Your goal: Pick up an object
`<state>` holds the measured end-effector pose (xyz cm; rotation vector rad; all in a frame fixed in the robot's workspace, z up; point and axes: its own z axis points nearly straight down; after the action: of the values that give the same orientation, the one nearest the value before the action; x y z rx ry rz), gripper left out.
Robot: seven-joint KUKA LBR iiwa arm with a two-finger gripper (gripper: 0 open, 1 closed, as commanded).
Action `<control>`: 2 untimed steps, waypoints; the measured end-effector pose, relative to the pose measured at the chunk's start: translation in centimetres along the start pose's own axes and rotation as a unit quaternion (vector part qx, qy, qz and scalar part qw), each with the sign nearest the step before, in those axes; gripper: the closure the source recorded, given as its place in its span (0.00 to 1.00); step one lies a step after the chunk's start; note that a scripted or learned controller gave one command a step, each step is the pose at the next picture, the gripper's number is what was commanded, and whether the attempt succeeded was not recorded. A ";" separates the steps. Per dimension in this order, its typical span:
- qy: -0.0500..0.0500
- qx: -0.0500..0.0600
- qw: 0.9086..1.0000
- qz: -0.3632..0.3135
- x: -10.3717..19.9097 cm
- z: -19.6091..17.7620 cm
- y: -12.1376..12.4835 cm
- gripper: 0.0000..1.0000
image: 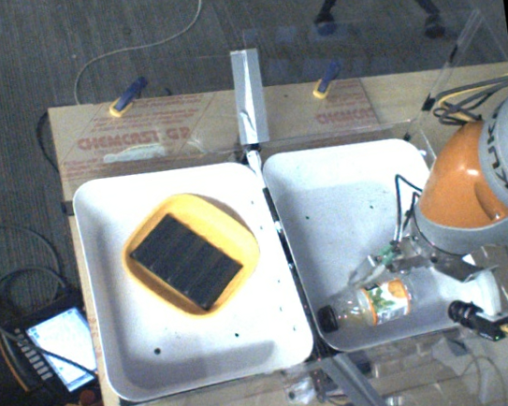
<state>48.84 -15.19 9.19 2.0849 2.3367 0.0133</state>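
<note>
A clear plastic bottle with an orange label and a dark cap lies on its side near the front wall of the right bin, cap pointing left. My gripper hangs low over the bottle's upper right part, below the orange wrist band; whether it touches the bottle I cannot tell. In the left bin lies a yellow dish-shaped object with a black ribbed rectangular top, set at a slant.
The arm's grey body covers the right bin's right side. A metal post stands behind the divide between the bins. Two clamps hold the cardboard at the back. Cables run along the right edge.
</note>
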 end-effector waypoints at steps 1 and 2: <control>0.000 -0.002 1.000 0.000 0.1 -1.1 0.2 1.00; 0.000 0.008 0.991 0.131 1.0 -4.7 -0.3 1.00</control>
<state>48.37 -14.18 13.86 2.3804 2.0514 -0.0030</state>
